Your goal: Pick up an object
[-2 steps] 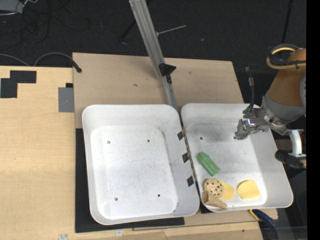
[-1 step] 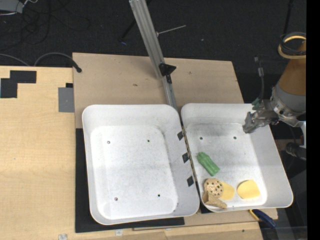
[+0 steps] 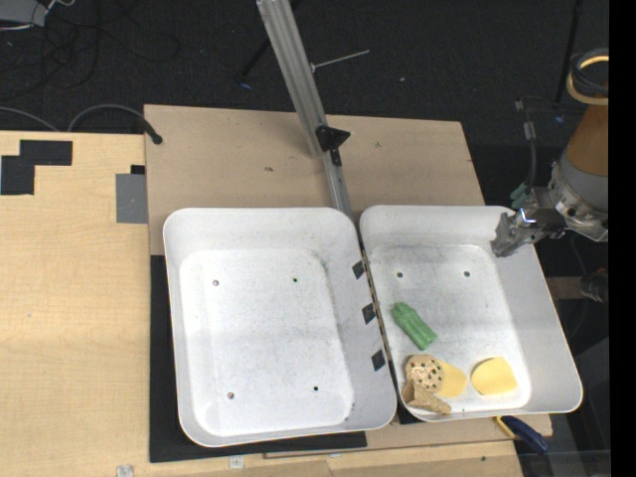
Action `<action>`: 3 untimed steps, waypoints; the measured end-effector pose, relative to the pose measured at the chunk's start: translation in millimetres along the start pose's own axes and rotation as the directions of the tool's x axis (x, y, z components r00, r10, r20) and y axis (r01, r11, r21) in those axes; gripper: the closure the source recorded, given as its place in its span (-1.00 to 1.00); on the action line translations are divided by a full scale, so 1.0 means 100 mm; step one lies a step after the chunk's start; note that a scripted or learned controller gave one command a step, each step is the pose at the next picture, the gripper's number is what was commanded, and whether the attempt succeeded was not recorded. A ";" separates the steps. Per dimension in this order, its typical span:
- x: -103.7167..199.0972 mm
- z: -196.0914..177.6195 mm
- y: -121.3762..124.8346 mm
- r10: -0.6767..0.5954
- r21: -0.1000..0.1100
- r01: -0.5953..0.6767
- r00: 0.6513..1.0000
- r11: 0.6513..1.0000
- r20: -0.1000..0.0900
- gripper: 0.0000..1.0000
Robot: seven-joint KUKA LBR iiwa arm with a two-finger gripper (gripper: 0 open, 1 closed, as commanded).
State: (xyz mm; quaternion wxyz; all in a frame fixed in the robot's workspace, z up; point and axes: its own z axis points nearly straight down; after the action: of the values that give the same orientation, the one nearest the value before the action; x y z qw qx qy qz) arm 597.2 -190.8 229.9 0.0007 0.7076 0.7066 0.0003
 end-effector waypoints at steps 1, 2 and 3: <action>0.51 0.01 0.00 -0.005 0.004 0.005 1.000 1.000 -0.003 1.00; 0.97 0.10 0.08 -0.005 0.006 0.005 1.000 1.000 -0.003 1.00; 1.53 0.03 0.12 -0.006 0.003 0.006 1.000 1.000 -0.003 1.00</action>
State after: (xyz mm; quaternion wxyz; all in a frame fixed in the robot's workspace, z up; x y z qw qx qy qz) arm 609.9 -38.0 227.3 -0.0017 0.7053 0.7089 0.0003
